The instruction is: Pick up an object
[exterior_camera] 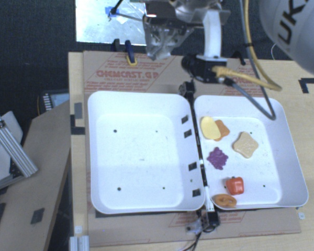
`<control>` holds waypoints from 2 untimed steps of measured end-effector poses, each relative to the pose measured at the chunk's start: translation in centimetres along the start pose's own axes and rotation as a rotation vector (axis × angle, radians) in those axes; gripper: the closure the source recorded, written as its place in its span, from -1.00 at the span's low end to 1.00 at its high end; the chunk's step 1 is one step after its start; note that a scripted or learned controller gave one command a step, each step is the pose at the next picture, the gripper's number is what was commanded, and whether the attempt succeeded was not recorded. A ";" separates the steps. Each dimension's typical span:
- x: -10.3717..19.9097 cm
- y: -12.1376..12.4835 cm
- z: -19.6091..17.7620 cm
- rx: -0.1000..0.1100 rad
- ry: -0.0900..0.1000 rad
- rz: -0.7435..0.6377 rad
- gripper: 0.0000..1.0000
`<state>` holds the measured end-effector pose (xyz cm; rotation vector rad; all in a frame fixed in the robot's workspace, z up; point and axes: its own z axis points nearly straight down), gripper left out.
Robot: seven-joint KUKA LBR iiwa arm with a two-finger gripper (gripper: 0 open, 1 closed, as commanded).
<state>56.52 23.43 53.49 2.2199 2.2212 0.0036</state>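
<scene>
My gripper [159, 48] hangs above the table's far edge, behind the left bin [102, 156]; whether it is open I cannot tell, and I see nothing in it. Every candidate lies toward the near right, in the right bin [282, 140]: yellow piece [210, 128], purple cluster [217, 158], bread slice [245, 145].

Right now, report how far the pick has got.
Nothing looks done yet: the yellow piece, toast slice, purple grapes, red pepper and orange piece all lie in the right bin. In hand: the pincer hangs high past the bins' far edge, carrying nothing visible. Left: come over the right bin, descend, grasp one object and lift it.
</scene>
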 end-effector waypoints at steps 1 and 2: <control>0.0 0.9 0.0 0.000 0.000 0.000 1.00; -3.3 0.9 16.7 0.018 -0.007 0.003 1.00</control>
